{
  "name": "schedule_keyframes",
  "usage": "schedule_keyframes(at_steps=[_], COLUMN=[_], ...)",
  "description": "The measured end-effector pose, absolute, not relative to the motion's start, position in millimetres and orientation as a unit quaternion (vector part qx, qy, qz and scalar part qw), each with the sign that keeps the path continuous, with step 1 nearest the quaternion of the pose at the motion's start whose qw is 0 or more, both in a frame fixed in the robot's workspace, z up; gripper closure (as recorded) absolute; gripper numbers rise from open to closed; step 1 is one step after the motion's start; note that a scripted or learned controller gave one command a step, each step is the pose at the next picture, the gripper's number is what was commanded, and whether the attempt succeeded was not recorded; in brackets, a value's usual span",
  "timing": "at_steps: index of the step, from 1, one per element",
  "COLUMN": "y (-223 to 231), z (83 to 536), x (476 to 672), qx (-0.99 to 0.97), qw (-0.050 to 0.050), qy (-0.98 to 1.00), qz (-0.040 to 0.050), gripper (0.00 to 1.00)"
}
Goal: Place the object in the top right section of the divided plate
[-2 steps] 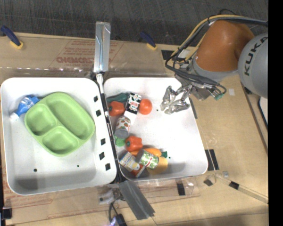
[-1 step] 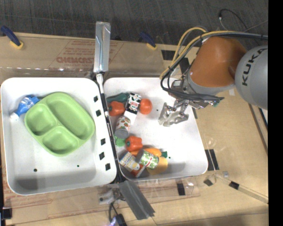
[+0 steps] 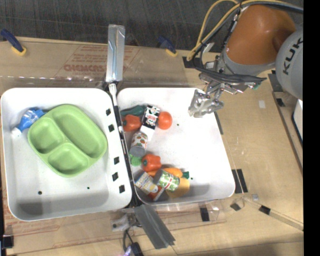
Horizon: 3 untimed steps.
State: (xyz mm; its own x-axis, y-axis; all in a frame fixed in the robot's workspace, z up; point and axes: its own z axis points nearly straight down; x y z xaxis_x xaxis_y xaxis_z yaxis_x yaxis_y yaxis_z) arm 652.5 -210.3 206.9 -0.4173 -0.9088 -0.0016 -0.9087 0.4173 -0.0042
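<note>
A green divided plate (image 3: 68, 138) lies in the left bin (image 3: 21, 201), tilted, with three sections that hold nothing. The right bin (image 3: 208, 159) holds a pile of toy food along its left side: a red tomato (image 3: 164, 120), a black-and-white carton (image 3: 150, 116), a red pepper (image 3: 131, 123), an orange-red pepper (image 3: 151, 162), a small can (image 3: 140, 140) and small packs (image 3: 168, 181) near the front. My gripper (image 3: 202, 105) hangs over the right bin's back right corner, apart from the pile, and nothing shows between its fingers.
A blue wrapped item (image 3: 30, 117) lies behind the plate at the left bin's back left. A metal divider bar (image 3: 115, 52) runs between the bins. Yellow cables (image 3: 216, 15) loop above the arm's wrist. Bare bin floor lies right of the pile.
</note>
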Motion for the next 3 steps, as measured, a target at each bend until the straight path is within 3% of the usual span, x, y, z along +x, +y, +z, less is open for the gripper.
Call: schedule_keyframes(at_steps=[1,2,3], y=[-196.0,-209.3,-209.3], z=[194.4,223.3,208.1], x=[552.9,578.3,512.3], qx=[-0.679,-0.665,-0.797], qw=[-0.001,0.000,0.000], qy=[0.734,0.747,0.604], qz=[0.0022,0.0004,0.0030], gripper=[1.00,1.00,1.00])
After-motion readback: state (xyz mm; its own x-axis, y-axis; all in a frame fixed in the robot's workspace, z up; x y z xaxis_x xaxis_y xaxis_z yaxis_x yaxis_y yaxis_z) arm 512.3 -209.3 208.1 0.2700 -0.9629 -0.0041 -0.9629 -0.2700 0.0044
